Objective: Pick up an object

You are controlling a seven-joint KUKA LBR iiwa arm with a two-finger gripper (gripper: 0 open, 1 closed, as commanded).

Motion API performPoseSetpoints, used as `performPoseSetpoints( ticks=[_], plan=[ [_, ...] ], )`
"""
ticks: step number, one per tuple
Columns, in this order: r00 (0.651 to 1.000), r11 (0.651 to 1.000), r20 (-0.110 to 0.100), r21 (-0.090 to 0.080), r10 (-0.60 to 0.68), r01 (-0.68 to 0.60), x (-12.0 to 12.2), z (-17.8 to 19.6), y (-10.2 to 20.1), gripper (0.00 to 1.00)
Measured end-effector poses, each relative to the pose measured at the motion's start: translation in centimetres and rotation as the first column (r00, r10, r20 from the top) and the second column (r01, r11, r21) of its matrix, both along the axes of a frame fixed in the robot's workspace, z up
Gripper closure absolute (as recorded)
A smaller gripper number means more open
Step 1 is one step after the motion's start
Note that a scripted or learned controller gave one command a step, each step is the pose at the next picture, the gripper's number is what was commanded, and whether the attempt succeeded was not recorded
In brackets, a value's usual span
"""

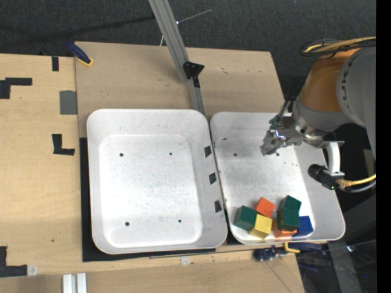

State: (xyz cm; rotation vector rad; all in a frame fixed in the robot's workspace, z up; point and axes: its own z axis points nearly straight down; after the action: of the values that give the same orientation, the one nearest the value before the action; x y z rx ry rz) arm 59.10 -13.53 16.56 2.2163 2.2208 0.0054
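Observation:
Several small blocks lie clustered at the near end of the right bin (244,163): a green block (245,217), an orange block (265,207), a yellow block (263,225), a dark green block (291,210) and a blue block (303,225). My gripper (272,145) hangs over the far right part of that bin, well away from the cluster, with nothing seen between its tips. The grey arm with its orange band (327,93) comes in from the right.
The left bin (146,176) stands beside the right one. A slanted metal pole (174,35) crosses the bench behind the bins. A cable and fitting (330,173) hang by the right bin's outer rim.

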Motion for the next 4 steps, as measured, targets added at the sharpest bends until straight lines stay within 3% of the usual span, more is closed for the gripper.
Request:
performPoseSetpoints(
  ticks=[1,2,4],
  plan=[
    [1.000,1.000,0.001,-0.001,0.000,0.000,0.0,6.4,-0.1,1.00],
    [1.000,1.000,-0.008,-0.001,-0.001,0.001,0.0,4.0,-0.1,1.00],
    [1.000,1.000,-0.008,0.002,0.003,-0.003,-2.2,4.6,9.6,1.00]
  ],
)
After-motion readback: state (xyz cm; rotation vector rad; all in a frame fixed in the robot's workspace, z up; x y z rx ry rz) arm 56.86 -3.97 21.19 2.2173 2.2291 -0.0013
